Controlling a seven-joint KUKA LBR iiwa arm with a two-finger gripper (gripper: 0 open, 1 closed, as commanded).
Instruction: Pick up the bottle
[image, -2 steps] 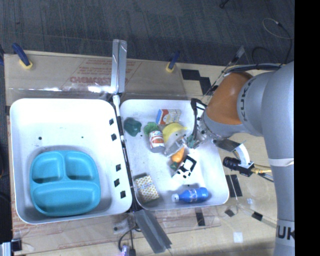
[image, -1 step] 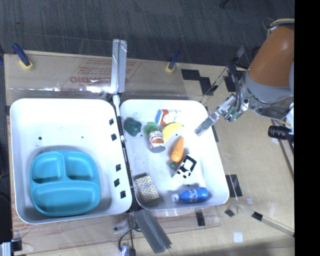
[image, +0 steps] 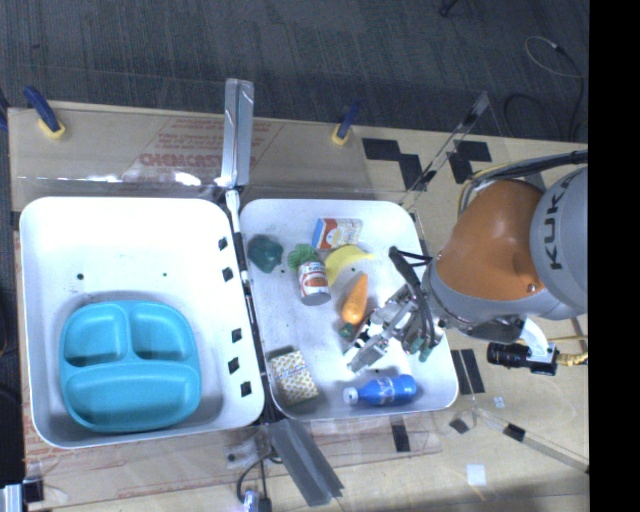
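Reaching in from the right, one grey arm (image: 560, 240) with an orange band (image: 490, 250) hangs over the right bin (image: 300, 215). Its gripper (image: 372, 345) sits low inside that bin, fingers (image: 362, 358) spread a little with nothing between them as far as I can see. One blue bottle (image: 384, 391) lies on its side near the bin's front edge, white cap pointing left, just below the gripper and not held. Gap between fingertips and bottle looks small; touching or not, cannot tell.

Right bin count: one bottle, one orange carrot-shaped toy (image: 353, 298) just above the gripper, one small can (image: 314, 281) with a red label, one yellow banana-like piece (image: 345, 260), one small carton (image: 335, 233) near the back wall, one dark teal lump (image: 265, 252), one green bit (image: 299, 256) beside the can, one patterned sponge-like block (image: 293, 375) at the front left corner.

Left bin (image: 60, 230): one light blue divided tray (image: 130, 365), three compartments, sitting front left.

Two bins total, side by side, touching along the middle divider. Two blue clamps (image: 44, 112) on the bench's back edge.
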